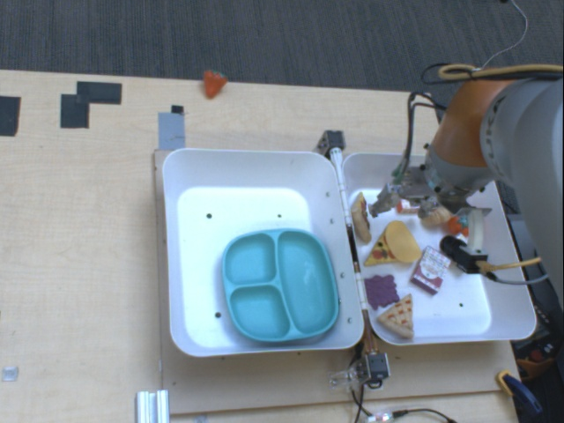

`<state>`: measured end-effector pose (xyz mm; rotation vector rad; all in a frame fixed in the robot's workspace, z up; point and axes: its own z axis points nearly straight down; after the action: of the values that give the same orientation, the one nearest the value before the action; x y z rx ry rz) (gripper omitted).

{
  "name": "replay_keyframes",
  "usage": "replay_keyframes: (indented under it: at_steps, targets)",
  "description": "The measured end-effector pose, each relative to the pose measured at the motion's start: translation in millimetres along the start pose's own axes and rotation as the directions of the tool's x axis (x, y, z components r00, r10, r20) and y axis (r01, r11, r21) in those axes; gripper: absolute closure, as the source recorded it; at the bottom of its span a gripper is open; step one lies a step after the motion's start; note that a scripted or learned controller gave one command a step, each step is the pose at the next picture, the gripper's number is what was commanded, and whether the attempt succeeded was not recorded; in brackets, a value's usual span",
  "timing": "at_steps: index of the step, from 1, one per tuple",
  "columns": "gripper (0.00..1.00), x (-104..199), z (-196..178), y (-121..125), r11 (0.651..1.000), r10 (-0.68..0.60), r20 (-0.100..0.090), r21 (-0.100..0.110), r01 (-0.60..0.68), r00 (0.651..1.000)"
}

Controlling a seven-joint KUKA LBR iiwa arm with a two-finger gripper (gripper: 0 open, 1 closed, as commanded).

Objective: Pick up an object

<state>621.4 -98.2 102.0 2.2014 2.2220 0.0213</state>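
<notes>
gripper (412, 197) sits low by the right bin's (507, 324) far edge, crowded by toy food; can't tell its state.

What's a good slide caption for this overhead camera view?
Arm's gripper hovers over toy food in right bin; teal divided plate fills left bin.

Your arm (529, 135) is a bulky, smooth grey shell with a rounded orange band (464, 122) at its 9 o'clock side. A yellow cable loops over the top, and thin black cables hang beside the band.
</notes>
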Motion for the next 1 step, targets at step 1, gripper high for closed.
replay_keyframes:
  at_steps: [1]
  targets:
    - [1.00, 0.4, -11.2, 1.5, 1.000, -0.004, 0.001, -0.003, 0.004, 1.000]
